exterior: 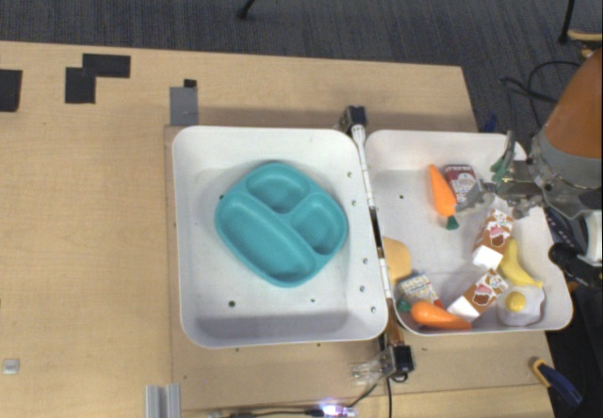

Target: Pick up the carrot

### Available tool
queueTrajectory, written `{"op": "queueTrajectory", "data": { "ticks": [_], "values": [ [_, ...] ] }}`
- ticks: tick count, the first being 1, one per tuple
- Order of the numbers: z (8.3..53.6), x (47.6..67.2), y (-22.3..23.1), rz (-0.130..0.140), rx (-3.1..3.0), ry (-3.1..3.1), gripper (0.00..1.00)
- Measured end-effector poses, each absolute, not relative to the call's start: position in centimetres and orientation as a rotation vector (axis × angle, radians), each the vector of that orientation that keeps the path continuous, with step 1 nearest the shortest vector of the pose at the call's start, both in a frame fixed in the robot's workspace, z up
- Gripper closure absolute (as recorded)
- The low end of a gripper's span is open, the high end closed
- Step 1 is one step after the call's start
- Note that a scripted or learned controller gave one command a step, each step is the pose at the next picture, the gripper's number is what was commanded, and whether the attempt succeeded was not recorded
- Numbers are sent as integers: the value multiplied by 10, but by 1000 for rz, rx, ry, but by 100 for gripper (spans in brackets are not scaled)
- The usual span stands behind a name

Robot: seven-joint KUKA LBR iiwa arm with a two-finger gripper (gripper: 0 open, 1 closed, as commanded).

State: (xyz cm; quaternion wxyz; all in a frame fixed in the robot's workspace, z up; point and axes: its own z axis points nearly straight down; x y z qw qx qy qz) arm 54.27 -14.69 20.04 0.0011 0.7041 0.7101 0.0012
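Gripper [502,183] at right edge, finger state unclear. Right bin [415,157]: two carrots [441,191] [439,315], banana [516,265], small cartons. Left bin [193,218]: teal divided plate [281,222].

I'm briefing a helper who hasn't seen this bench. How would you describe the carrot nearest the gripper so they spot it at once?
Find the right-hand white bin. In its upper middle lies the carrot, orange, tapering, green end toward the viewer, beside a small red packet. The other carrot lies at the bin's near edge.
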Motion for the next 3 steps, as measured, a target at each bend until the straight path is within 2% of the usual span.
{"op": "queueTrajectory", "data": {
  "ticks": [1, 2, 3],
  "values": [
    [97, 618, -134, 18, 2201, 2213, 0],
    [111, 621, -134, 25, 2190, 2211, 100],
    [222, 667, -51, 22, 2315, 2110, 100]
  ]
}}
